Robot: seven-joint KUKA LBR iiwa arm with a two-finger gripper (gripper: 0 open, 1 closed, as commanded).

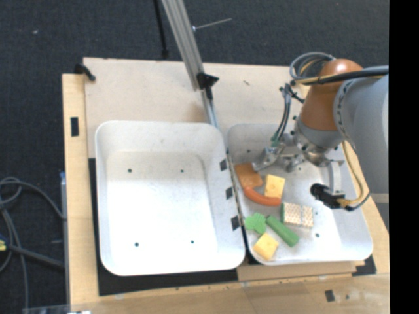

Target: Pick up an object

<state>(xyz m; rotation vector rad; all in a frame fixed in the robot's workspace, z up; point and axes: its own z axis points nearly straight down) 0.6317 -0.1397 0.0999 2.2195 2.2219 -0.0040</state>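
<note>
Dark carpet surrounds the wooden desk point(150, 87), where the right bin point(347, 237) holds a yellow block point(274, 186), an orange carrot-like piece point(260, 198), a green piece point(281, 230) and a wafer-patterned block point(298, 215). The gripper point(283, 159) hangs just above the yellow block; whether it is spread or pressed together cannot be told. That block looks light and stiff, best pinched across its flat sides.
</note>
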